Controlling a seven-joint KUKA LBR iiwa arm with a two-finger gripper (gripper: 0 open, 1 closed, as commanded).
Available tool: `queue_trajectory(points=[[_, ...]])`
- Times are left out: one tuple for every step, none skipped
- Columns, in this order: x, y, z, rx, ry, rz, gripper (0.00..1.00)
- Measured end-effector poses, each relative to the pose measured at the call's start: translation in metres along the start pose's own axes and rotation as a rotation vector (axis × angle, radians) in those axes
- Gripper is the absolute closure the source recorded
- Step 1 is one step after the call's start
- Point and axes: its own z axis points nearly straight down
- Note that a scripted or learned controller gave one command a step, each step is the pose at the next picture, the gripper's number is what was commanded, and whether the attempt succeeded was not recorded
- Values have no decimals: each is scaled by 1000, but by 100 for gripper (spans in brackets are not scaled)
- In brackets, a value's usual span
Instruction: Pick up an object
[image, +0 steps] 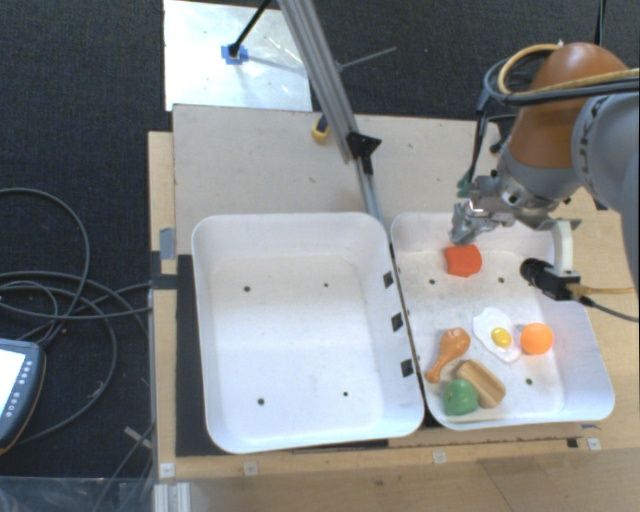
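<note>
Dark carpet surrounds a pale wooden bench (250, 160), and we're looking down on it at a slant. Two shallow white bins sit side by side: the left bin (215, 250) and the right bin (590, 385), their inner rims touching along a seam with three small black clips.

Count the toys in the right bin: five. One red block (463, 261) at about twelve o'clock in that bin. One fried egg (496, 333) near the centre, and just beside it at three o'clock, one orange ball (537, 339). One chicken drumstick (449, 353) at about eight o'clock from the egg. One bread roll (481, 383) at six o'clock, touching one green round piece (460, 397) on its left. So that's six, all told.

Now the arm, reaching in from three o'clock, grey with its orange band up top. The gripper (466, 228) hangs just above the red block, at the block's twelve o'clock; whether it touches the block, I can't tell.

Off the bench at nine o'clock, grey cables (70, 300) loop across the carpet, and one handheld screen (15, 385) peeks in at the edge. A slanted metal pole (330, 90) crosses the top. No readable writing anywhere.
</note>
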Motion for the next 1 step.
queue_trajectory(points=[[0,2,-46,1,0,0,100]])
